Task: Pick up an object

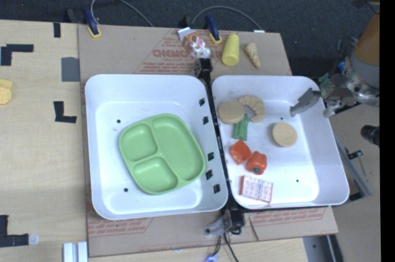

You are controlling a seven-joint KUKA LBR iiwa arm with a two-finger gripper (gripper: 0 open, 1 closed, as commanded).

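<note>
Holding seven items (pixel 257 163), the right bin (pixel 321 149).

arm (pixel 370 44) cut off at right edge, tool (pixel 315 100) blurred, small carton (pixel 193 41) label unreadable

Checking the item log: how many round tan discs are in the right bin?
3. Two discs overlap near the divider, one atop the ridged one. The third lies alone mid-bin. Others may hide beneath.
</note>
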